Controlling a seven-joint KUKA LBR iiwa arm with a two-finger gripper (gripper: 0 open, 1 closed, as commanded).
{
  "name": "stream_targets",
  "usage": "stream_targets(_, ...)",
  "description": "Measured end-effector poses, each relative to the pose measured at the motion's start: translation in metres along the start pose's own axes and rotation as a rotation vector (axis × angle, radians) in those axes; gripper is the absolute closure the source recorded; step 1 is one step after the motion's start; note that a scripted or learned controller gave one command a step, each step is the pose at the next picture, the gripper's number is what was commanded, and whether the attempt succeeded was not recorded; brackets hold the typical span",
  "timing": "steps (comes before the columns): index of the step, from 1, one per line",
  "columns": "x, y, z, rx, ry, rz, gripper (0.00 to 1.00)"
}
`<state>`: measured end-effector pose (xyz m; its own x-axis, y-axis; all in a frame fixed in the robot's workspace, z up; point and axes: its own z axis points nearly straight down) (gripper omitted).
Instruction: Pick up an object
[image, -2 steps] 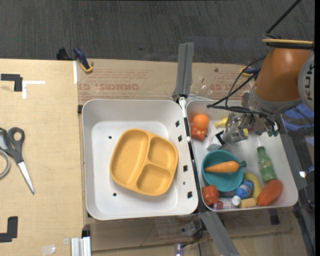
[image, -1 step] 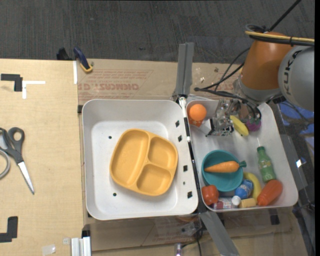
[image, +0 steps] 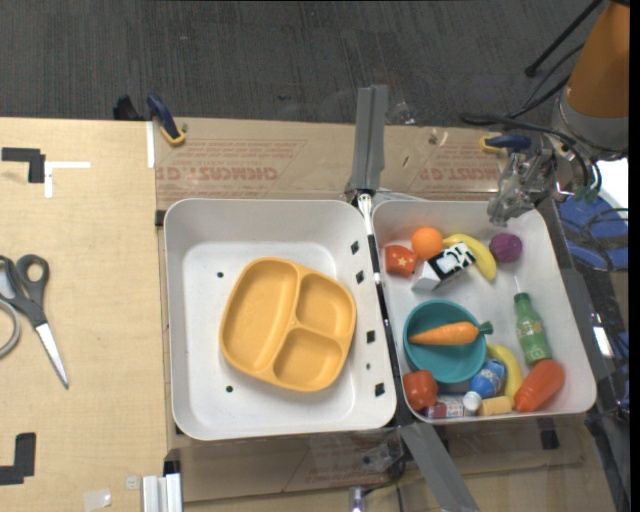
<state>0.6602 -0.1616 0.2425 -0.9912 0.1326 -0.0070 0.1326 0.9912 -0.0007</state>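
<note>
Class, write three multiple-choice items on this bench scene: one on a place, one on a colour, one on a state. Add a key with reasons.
1. Where is the yellow tray?
A. left bin
B. right bin
C. on the bench

2. What colour is the bowl?
A. red
B. teal
C. white

3. How does the carrot lie?
A. upright in the bowl
B. flat across the bowl
C. under the bowl

Key: 1 A, the tray sits in the left bin. 2 B, its rim is teal. 3 B, the carrot rests sideways over the bowl.

End effector hovers near the purple ball in the right bin.
</note>
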Motion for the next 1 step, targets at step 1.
stream_targets(1, 0.0482, -0.0036, 0.1349, 0.000, 0.002, 0.175, 1.00)
